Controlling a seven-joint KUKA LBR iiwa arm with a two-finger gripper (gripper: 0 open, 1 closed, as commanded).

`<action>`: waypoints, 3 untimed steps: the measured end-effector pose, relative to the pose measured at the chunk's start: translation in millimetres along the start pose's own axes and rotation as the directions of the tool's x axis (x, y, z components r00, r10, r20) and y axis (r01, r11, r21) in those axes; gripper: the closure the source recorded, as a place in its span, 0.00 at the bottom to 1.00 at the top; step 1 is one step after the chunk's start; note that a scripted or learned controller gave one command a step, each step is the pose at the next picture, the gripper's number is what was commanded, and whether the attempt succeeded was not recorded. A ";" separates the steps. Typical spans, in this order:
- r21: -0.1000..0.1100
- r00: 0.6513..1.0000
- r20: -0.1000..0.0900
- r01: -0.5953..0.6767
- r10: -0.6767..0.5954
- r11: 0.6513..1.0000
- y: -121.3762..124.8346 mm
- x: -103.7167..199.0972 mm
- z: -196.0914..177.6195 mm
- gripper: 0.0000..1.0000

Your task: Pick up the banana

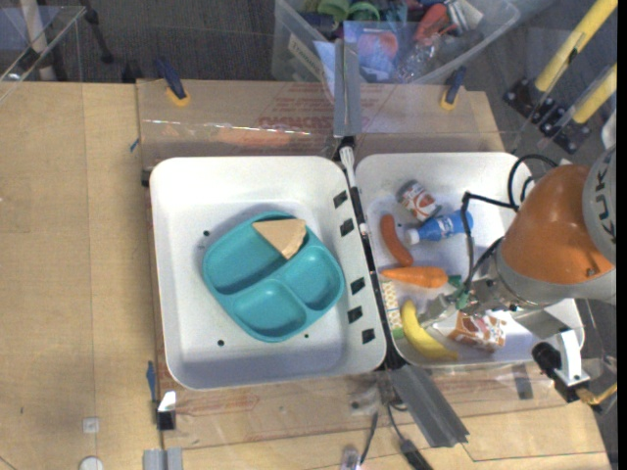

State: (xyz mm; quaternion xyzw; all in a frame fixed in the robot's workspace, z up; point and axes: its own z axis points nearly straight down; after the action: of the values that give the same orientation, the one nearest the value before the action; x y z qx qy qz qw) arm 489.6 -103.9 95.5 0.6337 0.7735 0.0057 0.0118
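Two shallow white bins sit side by side on a pale wooden desk [69, 262], the left bin [186, 360] and the right bin [490, 164] meeting at a dark central divider with clips along it. A teal divided plate [265, 297] lies in the left bin, with a tan wedge of bread or cheese [282, 235] in its upper compartment.

The banana [421, 333] lies near the front wall of the right bin, just below a carrot [416, 276]. A reddish sausage [395, 240], a blue-and-white bottle [441, 228] and a small can [418, 202] lie farther back in that bin, and an orange-printed packet [480, 331] rests just right of the banana.

The grey arm with its orange band [554, 233] reaches in from the right, and the claw [460, 297] hangs low over the right bin between carrot and packet, beside the banana. Whether it is open or closed cannot be told.

Behind the bins stands a clear tub [392, 18] of mixed colourful items, and yellow-handled tools [578, 37] lie at upper right.
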 end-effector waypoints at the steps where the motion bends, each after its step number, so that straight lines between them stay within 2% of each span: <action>1: 0.005 0.993 -0.002 -0.117 0.117 0.993 -4.5 0.3 4.9 0.00; 2: -0.001 0.932 0.003 -0.364 0.364 0.932 -1.5 8.2 4.5 0.00; 3: 0.007 0.991 0.003 -0.130 0.130 0.991 -4.9 4.4 4.6 0.00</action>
State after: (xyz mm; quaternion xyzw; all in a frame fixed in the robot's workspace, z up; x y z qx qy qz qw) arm 484.1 -100.6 90.7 0.6828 0.7306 0.0029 0.0100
